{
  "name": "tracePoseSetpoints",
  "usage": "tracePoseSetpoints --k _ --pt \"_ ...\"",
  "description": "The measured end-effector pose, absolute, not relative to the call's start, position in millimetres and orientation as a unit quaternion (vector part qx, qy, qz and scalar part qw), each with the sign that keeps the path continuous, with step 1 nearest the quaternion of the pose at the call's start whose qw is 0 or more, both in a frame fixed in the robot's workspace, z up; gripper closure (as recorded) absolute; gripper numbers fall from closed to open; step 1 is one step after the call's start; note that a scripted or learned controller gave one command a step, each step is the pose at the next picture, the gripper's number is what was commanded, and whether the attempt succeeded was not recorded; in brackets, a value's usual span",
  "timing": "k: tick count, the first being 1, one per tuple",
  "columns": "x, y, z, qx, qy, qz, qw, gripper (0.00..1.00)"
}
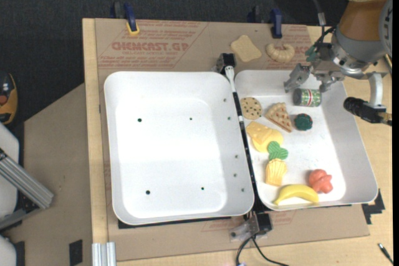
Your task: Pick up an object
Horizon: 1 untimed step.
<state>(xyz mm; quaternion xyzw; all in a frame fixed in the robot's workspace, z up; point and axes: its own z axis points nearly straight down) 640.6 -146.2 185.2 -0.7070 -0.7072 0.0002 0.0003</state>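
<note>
Brown board covers the bench [187, 40], printed with red lettering and pinned by blue clamps along its far edge, and two shallow white bins sit on it side by side. From the right the grey arm [365, 15] with its orange band reaches in over the far corner of the right bin [365, 159]. Its gripper [313, 79] hangs with the two fingers spread fairly wide — one finger [295, 80] splays to the left, the other points down right — and nothing sits between them. Just below the fingers lies a small can [308, 97] with a green and red label, on its side in the bin; whether a fingertip touches it I cannot tell.

That same right bin holds the rest of the toy food: a chocolate-chip cookie [251, 108] near the dividing edge, a pizza slice [280, 116], a dark green round piece [303, 122], a yellow cheese wedge [262, 133], a bright green vegetable [277, 151] touching a corn cob [275, 171], a red piece [320, 180] and a banana [296, 194] along the near rim.

Beside it, the left bin [124, 134] shows a bare white floor with four dark dots.

Outside the bins, on the board behind them, rest a slice of bread [245, 48] and a pale pastry ring [280, 51].
</note>
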Motion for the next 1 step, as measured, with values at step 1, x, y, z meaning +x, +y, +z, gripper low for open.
tracePoseSetpoints --k 1 --pt "648.3 -192.4 99.5 -0.707 -0.707 0.0001 -0.001 0.0"
